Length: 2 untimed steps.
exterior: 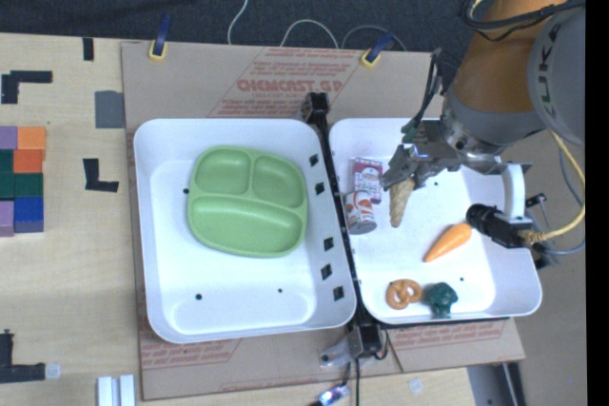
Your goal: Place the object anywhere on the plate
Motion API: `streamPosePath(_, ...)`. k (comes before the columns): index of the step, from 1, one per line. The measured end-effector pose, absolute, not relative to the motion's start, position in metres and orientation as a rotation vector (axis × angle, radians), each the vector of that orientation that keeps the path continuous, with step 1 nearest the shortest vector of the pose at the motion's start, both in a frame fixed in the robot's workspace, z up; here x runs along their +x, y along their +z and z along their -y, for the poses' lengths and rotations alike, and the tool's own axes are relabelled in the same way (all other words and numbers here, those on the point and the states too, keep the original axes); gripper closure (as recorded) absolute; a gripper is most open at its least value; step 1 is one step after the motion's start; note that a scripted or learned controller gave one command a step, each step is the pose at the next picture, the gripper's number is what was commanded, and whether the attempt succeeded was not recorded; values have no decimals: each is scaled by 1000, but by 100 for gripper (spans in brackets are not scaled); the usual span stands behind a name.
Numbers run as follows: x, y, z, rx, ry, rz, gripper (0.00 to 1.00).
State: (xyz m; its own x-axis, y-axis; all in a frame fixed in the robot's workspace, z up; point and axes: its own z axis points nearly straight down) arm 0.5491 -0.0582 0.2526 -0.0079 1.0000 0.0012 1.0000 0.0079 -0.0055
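Bench inventory as we found it, viewed from above. Left bin point(152, 233): we recorded one green plate point(248, 202) with three compartments, lying flat toward the bin's upper middle. Right bin point(495, 285): we recorded a cone point(401, 200), pale and pointing downward; a red and white can point(364, 195) lying just beside the cone near the divider; a carrot point(448, 241) toward the right; a pretzel point(402, 293) and a dark green item point(440, 298) side by side at the front edge. Arm point(504, 71): we logged it reaching in from the right, with the gripper point(411, 174) lowered over the cone's upper end. We saw its fingers point(396, 172) spread, the cone's top between them, but could not tell whether they touched it. We noted the cone well apart from the plate, in the other bin.
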Motion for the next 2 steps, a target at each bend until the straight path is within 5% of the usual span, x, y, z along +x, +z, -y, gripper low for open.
streamPosePath(2, 568, 241, -52, -2209, 8, 2227, 100)
